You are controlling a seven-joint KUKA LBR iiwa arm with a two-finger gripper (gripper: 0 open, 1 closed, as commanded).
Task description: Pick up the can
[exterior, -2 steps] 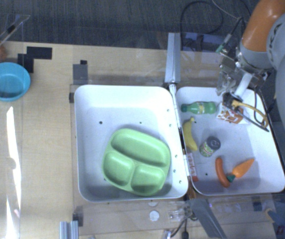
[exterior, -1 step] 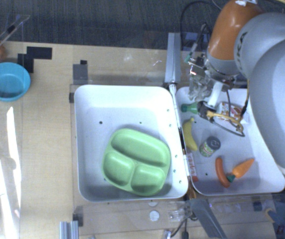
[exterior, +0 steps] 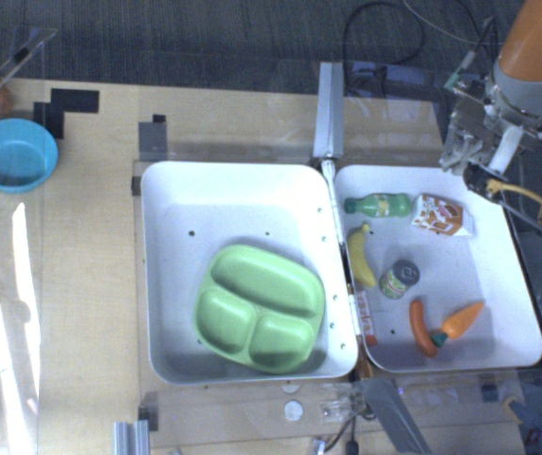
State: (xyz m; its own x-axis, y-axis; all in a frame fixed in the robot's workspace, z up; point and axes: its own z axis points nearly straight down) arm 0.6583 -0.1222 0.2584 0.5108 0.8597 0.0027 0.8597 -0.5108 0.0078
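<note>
In the right bin (exterior: 517,282), the can (exterior: 399,279) sits near the middle with bare white floor on its right side and toward the far edge. A banana (exterior: 360,257) lies just beside it toward the left wall. A sausage (exterior: 421,328) and carrot (exterior: 462,319) crowd the near edge; a green bottle (exterior: 378,205) and snack packet (exterior: 439,215) line the far edge.

Right bin (exterior: 522,282): can (exterior: 399,279) central, banana (exterior: 360,257) left, bottle (exterior: 378,205) and carton (exterior: 439,215) behind, sausage (exterior: 422,327) and carrot (exterior: 461,319) before; left bin (exterior: 171,254): divided tray (exterior: 259,306).
</note>
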